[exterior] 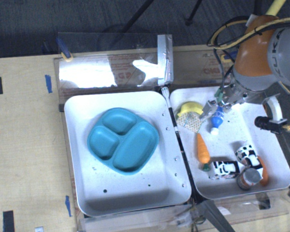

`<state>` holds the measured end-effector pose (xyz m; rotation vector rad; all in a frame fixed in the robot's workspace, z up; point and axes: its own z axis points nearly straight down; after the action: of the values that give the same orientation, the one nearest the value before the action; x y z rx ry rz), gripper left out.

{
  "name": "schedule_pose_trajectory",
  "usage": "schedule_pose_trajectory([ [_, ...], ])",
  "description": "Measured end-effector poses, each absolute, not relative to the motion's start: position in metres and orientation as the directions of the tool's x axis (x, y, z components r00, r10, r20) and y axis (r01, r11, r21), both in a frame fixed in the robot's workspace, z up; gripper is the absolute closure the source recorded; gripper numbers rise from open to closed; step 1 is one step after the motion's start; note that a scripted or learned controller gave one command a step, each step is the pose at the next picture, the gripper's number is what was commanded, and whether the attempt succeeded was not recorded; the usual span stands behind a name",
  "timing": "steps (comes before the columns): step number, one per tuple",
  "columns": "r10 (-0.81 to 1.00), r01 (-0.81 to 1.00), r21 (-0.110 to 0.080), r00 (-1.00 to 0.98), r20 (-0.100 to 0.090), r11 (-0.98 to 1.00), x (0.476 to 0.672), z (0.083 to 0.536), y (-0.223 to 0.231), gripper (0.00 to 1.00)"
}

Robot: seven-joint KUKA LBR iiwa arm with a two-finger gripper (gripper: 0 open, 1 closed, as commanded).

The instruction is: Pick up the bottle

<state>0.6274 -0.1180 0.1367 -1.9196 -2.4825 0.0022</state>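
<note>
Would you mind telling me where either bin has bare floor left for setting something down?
The left bin has bare floor all around the blue divided plate, widest along its near edge. The right bin is crowded: bottle, carrot and toys; a bare patch lies between carrot and right wall.

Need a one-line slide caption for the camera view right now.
Arm's tool poised at the blue-and-white bottle in the right bin, beside a carrot; left bin holds a blue divided plate.

Single fixed camera above bench (23, 164), looking down at slant; left bin (86, 194) and right bin (277, 162) both in frame; arm (268, 51) enters from right.
</note>
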Motion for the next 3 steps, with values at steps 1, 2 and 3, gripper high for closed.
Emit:
schedule_pose_trajectory([
  [1,0.924,0.924,-0.003,-0.383,0.003,0.383,0.612,0.118,-0.178,0.00],
  [2,0.960,0.960,-0.005,-0.279,0.002,0.279,0.657,0.086,-0.185,0.00],
  [3,0.960,0.960,-0.005,-0.279,0.002,0.279,0.657,0.086,-0.185,0.00],
])
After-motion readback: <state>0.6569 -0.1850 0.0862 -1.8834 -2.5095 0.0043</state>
